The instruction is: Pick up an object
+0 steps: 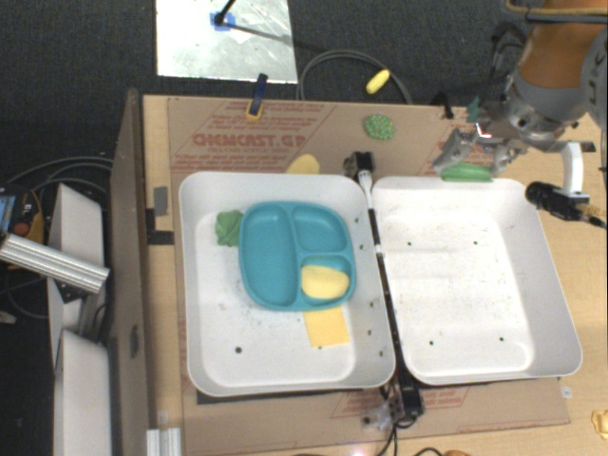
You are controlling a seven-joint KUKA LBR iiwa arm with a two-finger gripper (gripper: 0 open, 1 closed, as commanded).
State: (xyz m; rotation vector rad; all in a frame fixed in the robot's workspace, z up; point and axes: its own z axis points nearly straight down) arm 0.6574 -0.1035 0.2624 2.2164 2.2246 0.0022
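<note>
My gripper point(472, 162) hangs over the back rim of the right bin point(475, 350), near its far left corner. A flat green piece point(465, 171) sits at its fingertips, and the fingers look closed on it. In the left bin point(204, 350) lies a teal divided plate point(280, 255) with a yellow lump point(325, 281) in its small front compartment. A yellow square slice point(328, 328) lies just in front of the plate. A green leafy piece point(228, 227) rests against the plate's left edge.
A pale yellow piece point(304, 165) lies just behind the left bin's back rim. On the cardboard behind the bins sit a green round piece point(379, 126) and a blue-and-yellow tool point(256, 98). A yellow item point(378, 82) lies further back on the dark floor.
</note>
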